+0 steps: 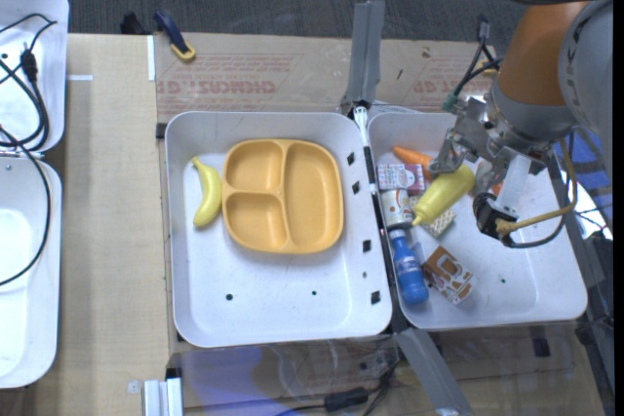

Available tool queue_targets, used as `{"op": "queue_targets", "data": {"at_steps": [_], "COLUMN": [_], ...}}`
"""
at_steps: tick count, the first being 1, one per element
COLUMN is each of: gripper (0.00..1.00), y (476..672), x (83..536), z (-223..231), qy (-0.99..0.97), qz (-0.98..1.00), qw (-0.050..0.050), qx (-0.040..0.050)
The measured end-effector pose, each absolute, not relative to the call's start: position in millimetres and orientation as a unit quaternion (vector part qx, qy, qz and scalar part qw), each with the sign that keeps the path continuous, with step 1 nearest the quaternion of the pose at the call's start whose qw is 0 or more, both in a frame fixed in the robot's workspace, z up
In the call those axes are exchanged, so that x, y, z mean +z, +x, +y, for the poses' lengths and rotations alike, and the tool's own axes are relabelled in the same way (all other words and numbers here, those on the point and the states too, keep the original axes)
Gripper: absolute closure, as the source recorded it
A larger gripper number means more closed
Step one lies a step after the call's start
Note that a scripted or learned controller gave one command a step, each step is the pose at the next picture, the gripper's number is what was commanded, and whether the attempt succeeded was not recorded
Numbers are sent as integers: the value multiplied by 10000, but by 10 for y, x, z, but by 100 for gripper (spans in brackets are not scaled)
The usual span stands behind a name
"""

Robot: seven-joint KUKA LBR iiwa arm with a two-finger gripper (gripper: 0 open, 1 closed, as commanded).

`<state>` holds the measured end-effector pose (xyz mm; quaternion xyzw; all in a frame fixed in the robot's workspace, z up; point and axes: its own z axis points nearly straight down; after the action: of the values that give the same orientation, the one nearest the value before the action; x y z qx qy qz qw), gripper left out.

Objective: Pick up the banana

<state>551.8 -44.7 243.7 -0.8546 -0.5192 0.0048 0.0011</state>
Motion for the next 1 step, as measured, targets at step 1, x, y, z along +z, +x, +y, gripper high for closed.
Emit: {"op": "queue_targets", "data": {"at_steps": [1], "gripper": [100], "y": [6187], "x": [2662], "z": [42], "qy": [-8739], "qz": [-4862], "qw": [3], "qx": [50]}}
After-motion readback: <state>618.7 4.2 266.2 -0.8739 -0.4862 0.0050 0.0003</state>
